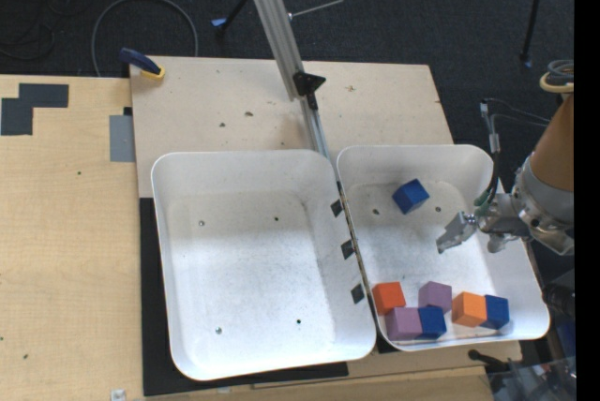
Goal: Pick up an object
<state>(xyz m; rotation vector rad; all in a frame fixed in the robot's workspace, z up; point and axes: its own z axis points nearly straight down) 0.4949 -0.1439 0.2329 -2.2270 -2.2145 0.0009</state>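
Blocks (436, 307) crowd the right bin's (473, 155) near edge; middle open

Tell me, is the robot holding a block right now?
No. The gripper hangs over bare floor in the right bin, with no block between its fingers.

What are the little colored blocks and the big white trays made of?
Blocks, like the blue block and the orange block: probably foam or painted wood, with a matte, even color and no shine. White bins: probably thin molded plastic, given the smooth rounded corners and soft sheen.

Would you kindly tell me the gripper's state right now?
Gripper: cannot be told; it hovers over the right bin, holding nothing visible.
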